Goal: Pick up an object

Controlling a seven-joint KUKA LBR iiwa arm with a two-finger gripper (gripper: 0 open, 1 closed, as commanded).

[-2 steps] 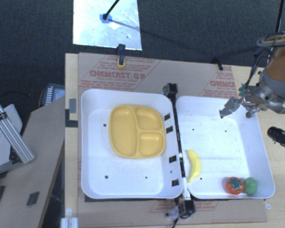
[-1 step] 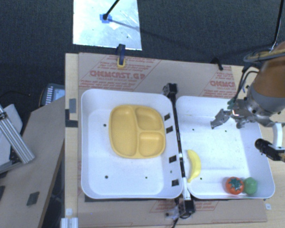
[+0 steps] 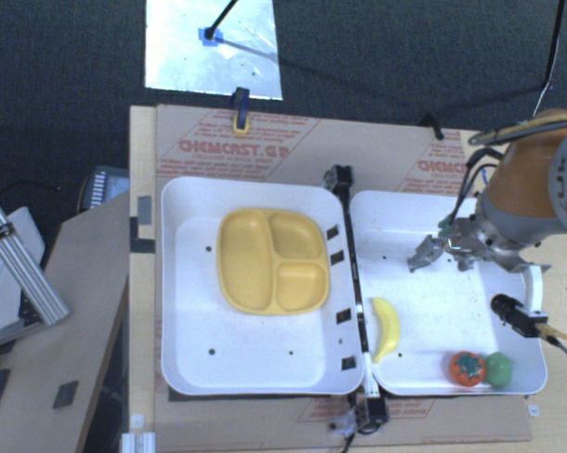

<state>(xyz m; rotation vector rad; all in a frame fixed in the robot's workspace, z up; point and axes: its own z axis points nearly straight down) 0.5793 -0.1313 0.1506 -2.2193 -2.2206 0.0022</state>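
The gripper (image 3: 429, 255) hangs over the upper middle of the right bin (image 3: 405, 211). Its grey fingers (image 3: 422, 257) are small and blurred against the white floor, so whether they are spread or closed cannot be told; nothing is seen between them.

Three small objects lie in that bin, all nearer the camera than the fingers. The banana (image 3: 387, 328) is a short yellow curve lying below and slightly left of the fingers, close against the divider between the bins. The orange-red round object (image 3: 466, 368) sits well below and to the right of the fingers, near the bin's front edge, and the green object (image 3: 499, 369) touches or nearly touches its right side. A black part (image 3: 516, 315) on the arm's side hangs above those two.

Far to the left of the fingers, across the divider, the left bin (image 3: 181, 357) holds a yellow compartment plate (image 3: 272, 261) with three sections.

Both bins rest on a brown board (image 3: 258, 146) printed with red lettering, held at its far edge by a yellow clamp (image 3: 241, 111). Beyond it, dark carpet (image 3: 66, 65) bears a shiny silver sheet (image 3: 214, 42).
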